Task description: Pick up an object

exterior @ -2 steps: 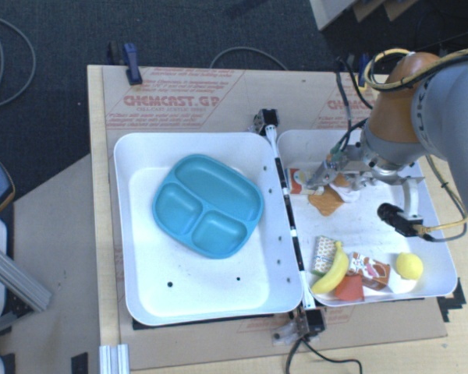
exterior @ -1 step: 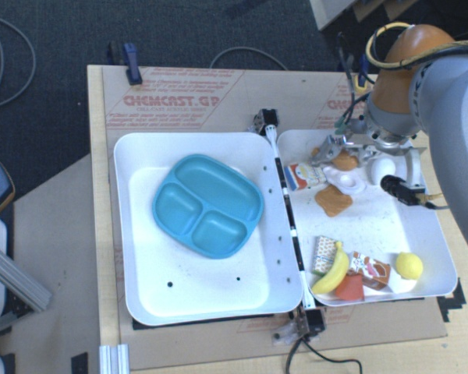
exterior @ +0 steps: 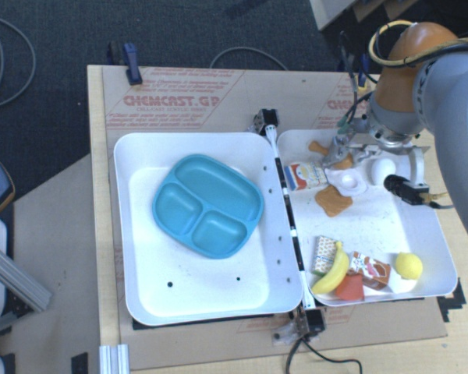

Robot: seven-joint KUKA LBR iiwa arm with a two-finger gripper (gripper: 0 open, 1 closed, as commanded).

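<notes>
My gripper point(exterior: 345, 153) is low in the back left part of the right bin point(exterior: 429, 232), under the orange-banded wrist point(exterior: 405, 49). It hovers over a brown cracker-like piece point(exterior: 321, 147) and a second brown bit point(exterior: 342, 162) directly beneath it. Just in front lie a small red and white carton point(exterior: 304, 176), a white cup point(exterior: 349, 182) and a brown toast piece point(exterior: 333, 202). Whether anything is held is hidden by the hand.
At the right bin's front sit a banana point(exterior: 333, 269), a red item point(exterior: 349, 287), a patterned packet point(exterior: 324, 251), a brown wrapper point(exterior: 372, 269) and a lemon point(exterior: 408, 266). The left bin point(exterior: 140, 271) holds a blue divided plate point(exterior: 209, 205). A black part point(exterior: 405, 188) juts off the wrist.
</notes>
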